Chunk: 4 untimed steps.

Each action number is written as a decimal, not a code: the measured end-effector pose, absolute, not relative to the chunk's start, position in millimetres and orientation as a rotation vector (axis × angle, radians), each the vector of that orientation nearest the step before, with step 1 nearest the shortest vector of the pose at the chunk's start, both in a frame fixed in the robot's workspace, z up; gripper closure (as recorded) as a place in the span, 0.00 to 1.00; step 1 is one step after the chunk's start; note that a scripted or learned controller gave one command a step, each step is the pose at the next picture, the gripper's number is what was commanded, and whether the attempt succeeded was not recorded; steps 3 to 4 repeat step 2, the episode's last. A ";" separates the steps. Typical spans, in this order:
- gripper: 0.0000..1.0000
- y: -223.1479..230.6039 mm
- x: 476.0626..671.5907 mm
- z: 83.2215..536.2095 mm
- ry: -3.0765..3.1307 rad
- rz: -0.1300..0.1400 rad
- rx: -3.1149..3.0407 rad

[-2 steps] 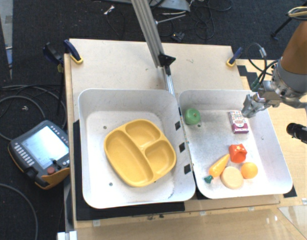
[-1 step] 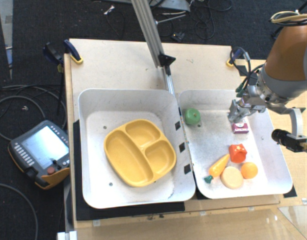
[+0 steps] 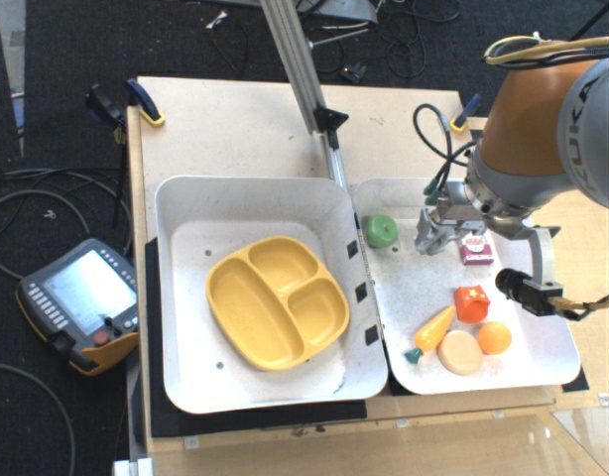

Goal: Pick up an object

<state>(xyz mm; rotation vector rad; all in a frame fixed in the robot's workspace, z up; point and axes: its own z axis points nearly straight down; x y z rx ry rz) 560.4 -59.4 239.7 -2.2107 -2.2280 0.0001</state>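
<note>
My gripper [image 3: 439, 238] hangs over the back part of the right bin [image 3: 562, 370], between a green round fruit [image 3: 382, 230] on its left and a small pink and white box [image 3: 476, 252] on its right. Nearer the front lie a red pepper [image 3: 471, 303], an orange ball [image 3: 495, 337], a beige round piece [image 3: 461, 353] and a carrot [image 3: 433, 329] with a green tip. I see nothing lifted off the bin floor.
The left bin [image 3: 176, 266] holds a yellow divided plate [image 3: 277, 300]. A slanted metal pole [image 3: 297, 53] rises from the bench at the back. A teach pendant [image 3: 81, 305] lies on the floor to the left. Cables trail from the wrist.
</note>
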 end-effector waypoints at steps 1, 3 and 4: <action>1.00 -0.2 553.1 247.3 -2.230 -0.002 -2.210; 1.00 48.4 547.2 252.4 -2.230 -0.002 -2.211; 1.00 48.4 547.2 252.4 -2.230 -0.002 -2.211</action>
